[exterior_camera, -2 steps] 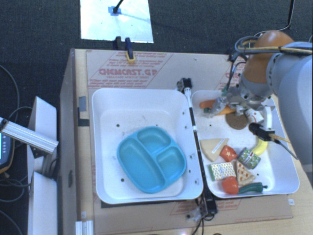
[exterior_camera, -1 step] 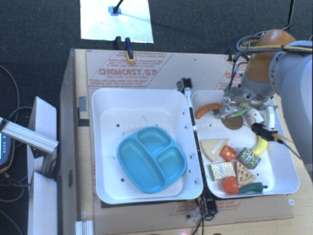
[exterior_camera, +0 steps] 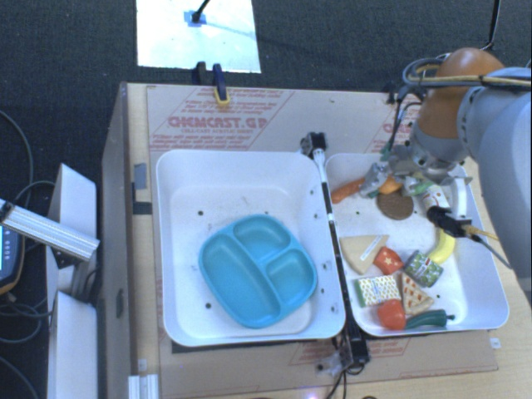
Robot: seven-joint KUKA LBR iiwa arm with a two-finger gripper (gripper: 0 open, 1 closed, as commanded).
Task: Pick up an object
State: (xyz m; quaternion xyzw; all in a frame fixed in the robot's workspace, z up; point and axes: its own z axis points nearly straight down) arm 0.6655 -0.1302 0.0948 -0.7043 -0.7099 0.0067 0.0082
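The right bin (exterior_camera: 490, 302) holds several toy foods. An orange carrot (exterior_camera: 347, 190) lies at its far left corner, with a brown disc (exterior_camera: 396, 205) beside it. My gripper (exterior_camera: 384, 178) hangs low over the far part of this bin, just above the carrot's right end and the disc's far edge. A small orange piece (exterior_camera: 389, 187) shows right under the gripper, and I cannot tell whether it is held. Nearer the front lie a cheese wedge (exterior_camera: 363, 250), a red piece (exterior_camera: 387, 261), a green can (exterior_camera: 423, 269) and a banana (exterior_camera: 445, 243).
The left bin (exterior_camera: 179, 223) holds a blue divided plate (exterior_camera: 258, 268). At the right bin's front lie a checkered waffle (exterior_camera: 378, 289), a toast triangle (exterior_camera: 413, 293), a tomato (exterior_camera: 391, 312) and a green pod (exterior_camera: 429, 319). The arm (exterior_camera: 486, 115) covers the right bin's far right corner.
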